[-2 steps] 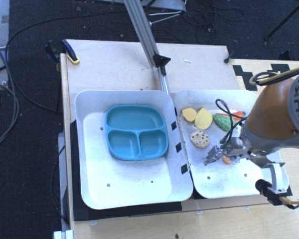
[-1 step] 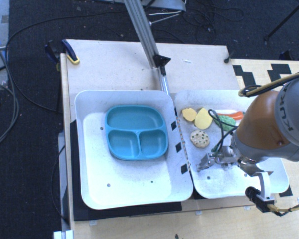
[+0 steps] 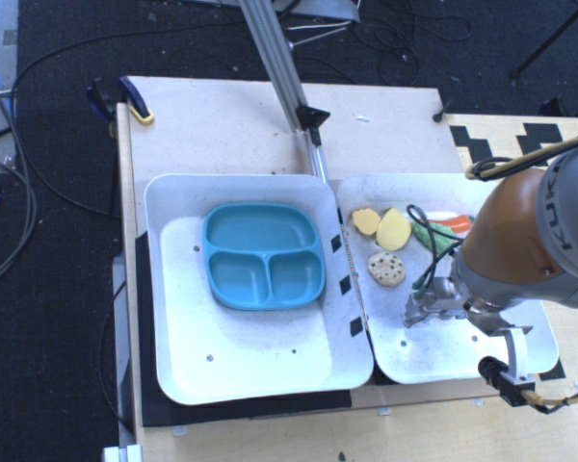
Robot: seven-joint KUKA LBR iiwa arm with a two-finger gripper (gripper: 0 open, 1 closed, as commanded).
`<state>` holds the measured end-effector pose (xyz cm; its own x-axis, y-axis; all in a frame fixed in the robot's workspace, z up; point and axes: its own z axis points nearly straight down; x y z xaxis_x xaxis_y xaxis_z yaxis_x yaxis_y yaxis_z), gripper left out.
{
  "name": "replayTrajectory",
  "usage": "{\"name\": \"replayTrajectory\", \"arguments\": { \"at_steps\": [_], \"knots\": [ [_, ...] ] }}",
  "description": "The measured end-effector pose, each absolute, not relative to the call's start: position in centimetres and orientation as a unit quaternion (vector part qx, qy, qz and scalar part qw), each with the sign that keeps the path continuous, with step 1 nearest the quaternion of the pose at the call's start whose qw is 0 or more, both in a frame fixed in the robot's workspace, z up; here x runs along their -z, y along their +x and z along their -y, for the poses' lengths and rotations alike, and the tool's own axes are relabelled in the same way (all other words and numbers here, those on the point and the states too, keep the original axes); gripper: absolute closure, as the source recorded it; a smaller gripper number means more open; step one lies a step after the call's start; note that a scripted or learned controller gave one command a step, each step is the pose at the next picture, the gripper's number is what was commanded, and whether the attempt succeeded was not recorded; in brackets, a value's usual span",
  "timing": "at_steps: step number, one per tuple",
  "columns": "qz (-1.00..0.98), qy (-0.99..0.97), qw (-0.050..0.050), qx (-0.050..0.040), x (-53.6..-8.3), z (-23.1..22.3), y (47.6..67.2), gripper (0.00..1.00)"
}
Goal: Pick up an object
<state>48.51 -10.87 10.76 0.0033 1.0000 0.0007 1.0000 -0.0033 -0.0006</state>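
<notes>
- The left bin (image 3: 173, 354) is holding a blue divided tray (image 3: 265, 255), lying flat and untouched.
- In the right bin (image 3: 405, 359), the candidate objects are sitting together near the upper left: two yellow pieces (image 3: 383, 226) touching each other, a speckled cookie (image 3: 386, 269) just below them, and a green and orange item (image 3: 441, 229) beside them, partly hidden by the arm.
- The gripper (image 3: 429, 308) is hovering low over bare bin floor, just right of the cookie; whether it is spread or closed I cannot tell, and nothing is showing in it.
- By my reading, the pick is not yet done: closing on an item and lifting are both remaining.
</notes>
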Motion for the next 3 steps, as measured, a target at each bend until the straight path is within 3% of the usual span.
{"name": "replayTrajectory", "arguments": {
  "at_steps": [3],
  "knots": [
    [0.708,-0.706,-0.001,0.0007,-26.1,9.2,49.2,1.0]
  ]
}}
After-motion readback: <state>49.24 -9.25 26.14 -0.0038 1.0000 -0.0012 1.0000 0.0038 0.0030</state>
